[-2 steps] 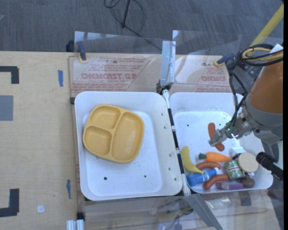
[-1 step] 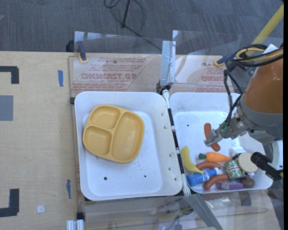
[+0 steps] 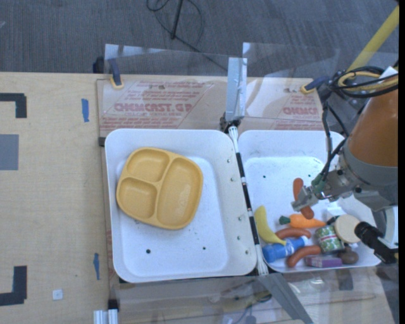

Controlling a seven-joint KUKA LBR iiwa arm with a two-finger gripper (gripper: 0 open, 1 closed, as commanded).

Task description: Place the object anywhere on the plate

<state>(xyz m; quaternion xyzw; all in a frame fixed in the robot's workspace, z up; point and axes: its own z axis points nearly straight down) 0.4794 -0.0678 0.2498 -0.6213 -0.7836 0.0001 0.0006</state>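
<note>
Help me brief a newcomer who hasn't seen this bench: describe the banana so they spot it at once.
Look in the right-hand white bin, where toy food is heaped in the near corner. At the heap's left edge, against the wall shared with the other bin, lies the banana. It is the only yellow, curved piece; its neighbours are red, orange and blue.

Plate (image 3: pixel 159 187) in left bin (image 3: pixel 215 253) — toys (image 3: pixel 304 240) in right bin (image 3: pixel 272 149)

We see dark grey carpet floor (image 3: pixel 266 25) along the top, black cables (image 3: pixel 177 19) trailing over it. The light wooden benchtop (image 3: pixel 50 190) spans the left side, with black marks (image 3: pixel 14 105) and blue tape bits (image 3: pixel 85 109) near its left edge (even, diffuse light). Clear plastic panels (image 3: pixel 171 63) stand at the back edge.
</note>
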